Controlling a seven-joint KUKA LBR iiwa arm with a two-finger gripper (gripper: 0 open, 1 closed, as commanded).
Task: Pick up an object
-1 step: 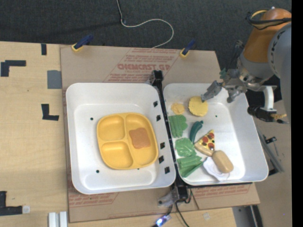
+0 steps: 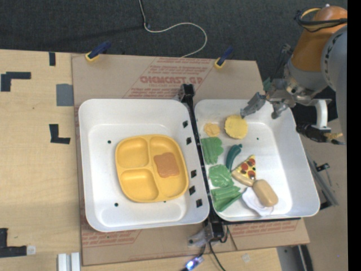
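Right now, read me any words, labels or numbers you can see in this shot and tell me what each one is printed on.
"CHEMCAST" in red, followed by letters I can't settle, perhaps "GP": on the cardboard sheet under the two white bins.
Smaller red lines above and below that word on the same sheet: too blurred to read.
Black marks on the wooden bench: shapes, not letters.

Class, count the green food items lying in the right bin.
4: one by the divider, a dark one beside it, one below, one lowest. Others may be hidden.
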